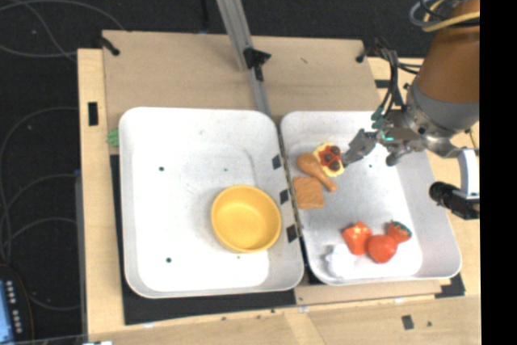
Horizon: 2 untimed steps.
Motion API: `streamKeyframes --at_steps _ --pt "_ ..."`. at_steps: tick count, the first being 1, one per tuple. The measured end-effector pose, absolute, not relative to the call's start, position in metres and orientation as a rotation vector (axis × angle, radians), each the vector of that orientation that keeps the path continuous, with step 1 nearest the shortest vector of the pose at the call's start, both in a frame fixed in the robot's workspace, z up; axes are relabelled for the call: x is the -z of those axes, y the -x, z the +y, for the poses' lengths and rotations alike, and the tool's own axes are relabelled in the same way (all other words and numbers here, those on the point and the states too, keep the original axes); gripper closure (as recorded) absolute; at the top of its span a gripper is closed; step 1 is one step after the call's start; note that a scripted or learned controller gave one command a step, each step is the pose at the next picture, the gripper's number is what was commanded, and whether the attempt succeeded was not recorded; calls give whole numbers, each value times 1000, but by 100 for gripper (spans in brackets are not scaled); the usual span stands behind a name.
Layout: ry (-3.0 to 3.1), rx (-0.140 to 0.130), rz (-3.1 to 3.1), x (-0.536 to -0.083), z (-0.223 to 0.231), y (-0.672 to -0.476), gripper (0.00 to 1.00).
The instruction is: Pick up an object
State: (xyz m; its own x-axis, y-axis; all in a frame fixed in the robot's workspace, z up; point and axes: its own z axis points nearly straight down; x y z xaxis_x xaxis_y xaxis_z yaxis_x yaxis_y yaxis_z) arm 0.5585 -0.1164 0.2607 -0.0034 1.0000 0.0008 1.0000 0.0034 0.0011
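Currently the gripper (373,143) is seen over the right bin (420,267), its two dark fingers spread apart with nothing between them. The nearest candidate, a small yellow-and-red toy (329,158), lies just to the gripper's left, touching a tan drumstick-shaped piece (313,169) whose long axis runs diagonally. Red pieces (376,241) lie farther off, toward the bin's near edge. No legible writing is noted.

Two bins side by side mid-frame. Left bin (161,141) holds a bowl (245,218) at its lower right. Right bin (428,198): drumstick toy (313,169) and flat piece (308,192) at its left edge, small round toy (329,158) just right of the drumstick, two strawberries (376,241) lower centre. Gripper (373,148) hangs over the bin's upper middle, arm (448,69) at frame right.
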Motion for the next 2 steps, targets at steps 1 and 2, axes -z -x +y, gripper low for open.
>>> streamKeyframes --at_steps 1,2 --pt "-2219 -3 2223 -261 -117 -559 0" --pt "-2225 6 2219 -216 -117 -564 0"
